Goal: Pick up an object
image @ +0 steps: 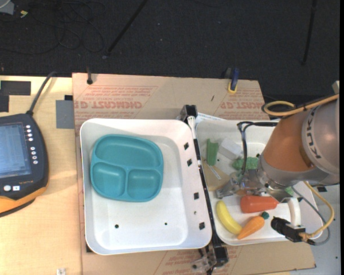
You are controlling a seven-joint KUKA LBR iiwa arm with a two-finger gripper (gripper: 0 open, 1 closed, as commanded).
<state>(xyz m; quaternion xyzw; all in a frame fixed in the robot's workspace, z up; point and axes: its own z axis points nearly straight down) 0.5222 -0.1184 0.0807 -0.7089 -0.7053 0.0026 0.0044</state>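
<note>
The right bin [203, 128] holds several toy foods. A yellow banana [227, 217] lies near its front left, and an orange carrot [252, 227] with a green tip lies beside it. A red piece [259, 203] sits just above the carrot. A flat green piece [211, 152] rests near the bin's left wall, and a darker green piece [246, 163] lies further right. My gripper [241, 184] is down in the bin's middle, between the dark green piece and the red piece, above the banana. The arm's orange band [286, 148] hides the bin's right part.
The left bin [137, 228] holds a teal divided plate [126, 167] in its upper left. A black divider with clips [196, 176] runs between the bins. A tablet pendant [11, 153] lies on the bench at far left. Cables [301, 222] loop at the right bin's front right.
</note>
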